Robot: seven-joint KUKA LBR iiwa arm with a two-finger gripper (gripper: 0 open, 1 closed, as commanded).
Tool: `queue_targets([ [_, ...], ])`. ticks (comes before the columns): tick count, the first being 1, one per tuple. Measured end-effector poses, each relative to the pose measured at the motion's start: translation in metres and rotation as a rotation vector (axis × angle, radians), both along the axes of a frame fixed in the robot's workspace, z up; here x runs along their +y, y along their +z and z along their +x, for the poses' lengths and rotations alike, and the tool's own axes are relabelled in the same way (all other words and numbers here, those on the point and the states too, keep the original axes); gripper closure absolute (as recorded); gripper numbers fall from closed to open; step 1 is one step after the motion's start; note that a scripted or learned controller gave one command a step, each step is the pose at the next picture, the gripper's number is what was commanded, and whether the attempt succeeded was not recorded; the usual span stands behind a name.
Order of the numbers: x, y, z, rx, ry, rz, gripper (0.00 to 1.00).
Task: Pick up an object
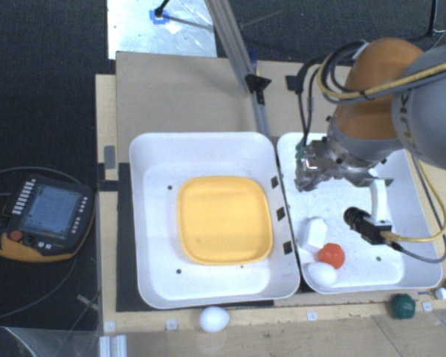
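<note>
My gripper (306, 177) hangs over the left part of the right bin (416, 274), near its far left wall. Nothing shows between its fingers. In the bin's near left corner lie a white block (313, 232), a red ball (331, 256) and a white egg-shaped ball (322, 275). They sit close together, a short way below the gripper in the view. A yellow square plate (224, 219) lies flat in the middle of the left bin (152, 199).
A white egg (214, 319) lies on the bench in front of the left bin. A dark green ball (402, 306) rests outside the right bin's near right corner. A teach pendant (43, 218) lies on the floor at the left.
</note>
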State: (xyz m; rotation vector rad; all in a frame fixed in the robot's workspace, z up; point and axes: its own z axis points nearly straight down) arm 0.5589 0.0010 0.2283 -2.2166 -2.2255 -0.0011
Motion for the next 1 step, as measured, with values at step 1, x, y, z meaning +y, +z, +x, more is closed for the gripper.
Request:
queue_targets([
  [1,0.0531,-0.0008,-0.0081,0.0,0.001,0.0,1.0],
])
